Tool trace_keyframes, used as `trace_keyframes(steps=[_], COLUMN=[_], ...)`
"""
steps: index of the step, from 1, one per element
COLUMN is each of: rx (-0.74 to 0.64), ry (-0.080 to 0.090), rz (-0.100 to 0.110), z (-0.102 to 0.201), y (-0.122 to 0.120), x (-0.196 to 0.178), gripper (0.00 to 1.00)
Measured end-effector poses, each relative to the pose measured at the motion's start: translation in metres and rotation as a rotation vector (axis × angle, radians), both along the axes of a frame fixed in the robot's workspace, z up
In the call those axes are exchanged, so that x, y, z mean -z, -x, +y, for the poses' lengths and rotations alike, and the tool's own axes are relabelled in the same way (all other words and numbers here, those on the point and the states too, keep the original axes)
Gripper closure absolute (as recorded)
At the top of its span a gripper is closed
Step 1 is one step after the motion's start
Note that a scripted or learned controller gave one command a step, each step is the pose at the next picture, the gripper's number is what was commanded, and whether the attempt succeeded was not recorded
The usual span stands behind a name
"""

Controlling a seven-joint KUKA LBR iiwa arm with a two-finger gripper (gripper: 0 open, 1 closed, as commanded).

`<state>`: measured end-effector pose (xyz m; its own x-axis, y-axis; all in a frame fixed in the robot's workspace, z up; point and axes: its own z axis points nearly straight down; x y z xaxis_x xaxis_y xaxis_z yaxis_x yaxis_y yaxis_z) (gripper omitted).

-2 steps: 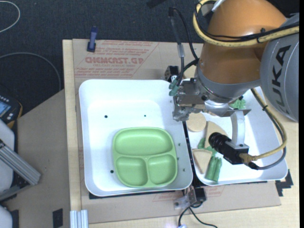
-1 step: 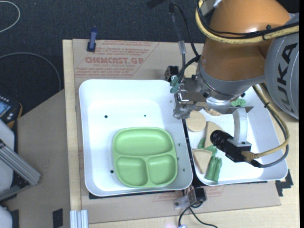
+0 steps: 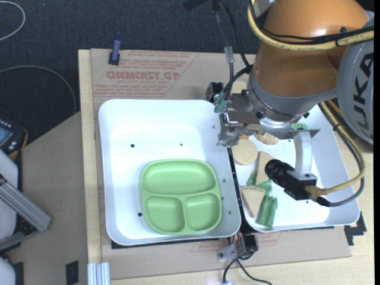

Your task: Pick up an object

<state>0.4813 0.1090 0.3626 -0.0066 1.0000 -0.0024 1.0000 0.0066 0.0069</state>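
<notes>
Orange arm band (image 3: 309, 34) hides right bin (image 3: 341, 215) contents; gripper (image 3: 270, 136) state indiscernible.

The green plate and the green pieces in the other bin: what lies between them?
In the camera view, only the bins' adjoining white rims separate the green plate from the green pieces.

Dark carpet floor (image 3: 53, 34) with thin cables, under a pale wooden bench board (image 3: 148, 70).

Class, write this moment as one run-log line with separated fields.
arm: over right bin | left bin: green divided plate | right bin: small pieces | grasp: not visible
</notes>
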Motion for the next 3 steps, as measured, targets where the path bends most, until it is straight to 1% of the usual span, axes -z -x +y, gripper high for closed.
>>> trace_keyframes(steps=[2, 3], rx=[-0.002, 0.003], ry=[0.001, -0.002], rz=[-0.003, 0.015], z=[0.001, 0.041], y=[-0.001, -0.003], x=[-0.020, 0.025], gripper=[1.00, 1.00])
